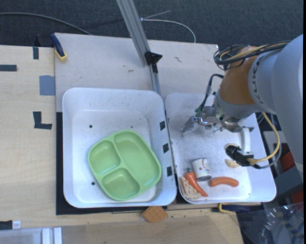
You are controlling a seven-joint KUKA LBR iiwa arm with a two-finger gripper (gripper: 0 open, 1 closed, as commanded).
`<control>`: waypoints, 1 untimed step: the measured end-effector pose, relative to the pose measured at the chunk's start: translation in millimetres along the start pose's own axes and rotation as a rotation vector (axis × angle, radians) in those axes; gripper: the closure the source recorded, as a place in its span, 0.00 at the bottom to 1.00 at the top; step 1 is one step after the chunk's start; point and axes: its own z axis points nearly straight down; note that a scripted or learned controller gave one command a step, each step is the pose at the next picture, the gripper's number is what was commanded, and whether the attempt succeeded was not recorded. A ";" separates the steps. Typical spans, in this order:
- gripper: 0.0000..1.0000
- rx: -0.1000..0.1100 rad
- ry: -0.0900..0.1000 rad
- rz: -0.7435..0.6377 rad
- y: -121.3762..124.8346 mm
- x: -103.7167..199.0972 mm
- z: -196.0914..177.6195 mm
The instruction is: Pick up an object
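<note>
The right bin [254, 194] holds a small white and grey can [200, 168], an orange carrot-like piece [193, 185] in its front left corner, a red-orange sausage [224, 182] and a beige lump [234, 162] near its right wall. My gripper [190, 126] hangs over the bin's back left part, behind the can and apart from it. Nothing is seen held in it. The grey arm with its orange band [239, 88] comes in from the right and hides the bin's back right part.
A green divided plate [124, 164] lies in the left bin [71, 136]. A slanted metal pole [137, 29] ends at the rim between the bins. A brown cookie-like piece [154, 214] lies on the bench in front of the bins. Cables [267, 151] loop by the right bin's right wall.
</note>
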 end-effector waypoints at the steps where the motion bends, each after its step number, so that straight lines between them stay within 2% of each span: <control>1: 0.00 -0.003 -0.001 0.000 0.5 0.4 26.8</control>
